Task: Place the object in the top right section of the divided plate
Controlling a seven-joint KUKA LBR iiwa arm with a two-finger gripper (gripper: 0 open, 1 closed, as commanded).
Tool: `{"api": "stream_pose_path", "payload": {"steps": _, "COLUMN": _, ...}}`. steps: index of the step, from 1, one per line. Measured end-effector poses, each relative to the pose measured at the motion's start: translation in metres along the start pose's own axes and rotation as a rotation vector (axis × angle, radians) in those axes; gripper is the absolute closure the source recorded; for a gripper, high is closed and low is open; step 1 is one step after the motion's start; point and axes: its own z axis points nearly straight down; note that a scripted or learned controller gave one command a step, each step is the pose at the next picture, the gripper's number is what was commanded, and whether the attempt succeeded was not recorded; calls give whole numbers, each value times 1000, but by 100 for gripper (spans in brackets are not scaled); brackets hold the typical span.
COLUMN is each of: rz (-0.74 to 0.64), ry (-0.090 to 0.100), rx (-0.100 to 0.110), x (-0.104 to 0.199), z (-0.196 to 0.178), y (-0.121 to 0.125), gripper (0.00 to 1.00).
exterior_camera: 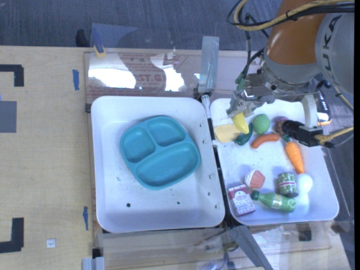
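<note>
A teal divided plate (160, 151) lies in the left white bin (107, 207). Its two smaller sections face the back and the large one faces the front. My gripper (241, 108) is low over the back left corner of the right bin (329, 204). A small yellow toy (241, 123) sits directly beneath its tip, and whether it is gripped is unclear from this angle. A pale yellow wedge (224, 133) lies just left of that toy.
The right bin also holds a green ball (260, 122), an orange sausage shape (264, 141), a carrot (294, 155), a green can (287, 183), a white egg (304, 183), a green bottle (274, 201), a red-white carton (242, 201) and a pink piece (256, 179).
</note>
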Motion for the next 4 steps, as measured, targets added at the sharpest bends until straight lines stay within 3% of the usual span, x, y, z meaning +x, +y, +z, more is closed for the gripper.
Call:
{"api": "stream_pose_path", "payload": {"steps": 1, "rz": -111, "ry": 3, "rx": 10, "x": 9, "z": 26, "y": -60, "gripper": 100}}
{"api": "stream_pose_path", "payload": {"steps": 2, "rz": -202, "ry": 4, "rx": 10, "x": 63, "z": 67, "y": 20, "gripper": 100}}
{"api": "stream_pose_path", "payload": {"steps": 3, "rz": -287, "ry": 5, "rx": 13, "x": 110, "z": 118, "y": 16, "gripper": 100}}
{"api": "stream_pose_path", "payload": {"steps": 4, "rz": -253, "ry": 3, "rx": -2, "x": 132, "z": 4, "y": 50, "gripper": 100}}
